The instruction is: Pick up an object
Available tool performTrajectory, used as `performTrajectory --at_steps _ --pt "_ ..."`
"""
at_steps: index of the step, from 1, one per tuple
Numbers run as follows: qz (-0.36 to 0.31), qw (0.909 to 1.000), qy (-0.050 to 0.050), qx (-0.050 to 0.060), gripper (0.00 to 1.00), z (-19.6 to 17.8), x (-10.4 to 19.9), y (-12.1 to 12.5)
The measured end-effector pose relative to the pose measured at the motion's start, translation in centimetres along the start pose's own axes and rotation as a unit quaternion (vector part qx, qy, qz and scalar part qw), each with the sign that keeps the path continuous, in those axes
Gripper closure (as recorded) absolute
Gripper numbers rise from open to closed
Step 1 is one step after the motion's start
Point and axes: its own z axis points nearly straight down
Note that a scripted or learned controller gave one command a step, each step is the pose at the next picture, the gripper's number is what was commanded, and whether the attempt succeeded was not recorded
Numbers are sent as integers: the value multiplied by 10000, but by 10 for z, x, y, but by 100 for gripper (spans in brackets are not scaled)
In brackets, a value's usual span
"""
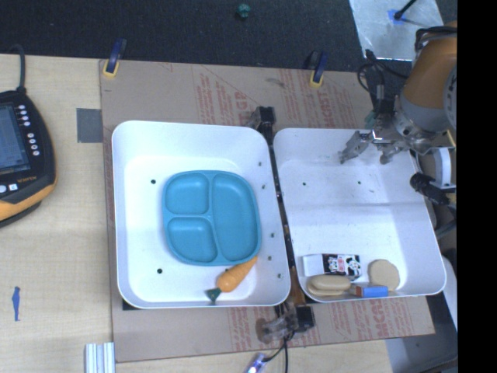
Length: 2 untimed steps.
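Above the right bin's (411, 231) far end, the gripper (371, 151) hangs with fingers seemingly spread and empty, well apart from the corner-wedged clutter (349, 278), inviting a missed grasp.

I see divided plate (211, 216) mid left bin (128, 208), carrot (234, 275) at its 5 o'clock; right bin (404, 231) items (349, 277) clustered at 6.

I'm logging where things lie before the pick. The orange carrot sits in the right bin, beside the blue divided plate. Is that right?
Not quite. The carrot lies in the left bin, at its front edge beside the blue divided plate, as the camera view shows. The right bin is the one the gripper hovers over.
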Motion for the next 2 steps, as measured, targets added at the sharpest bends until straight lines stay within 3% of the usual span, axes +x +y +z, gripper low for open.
performTrajectory --at_steps 1,2 --pt "-6 10000 6 28 0 41 40 -119" --pt "1 10000 4 3 0 40 47 -37"
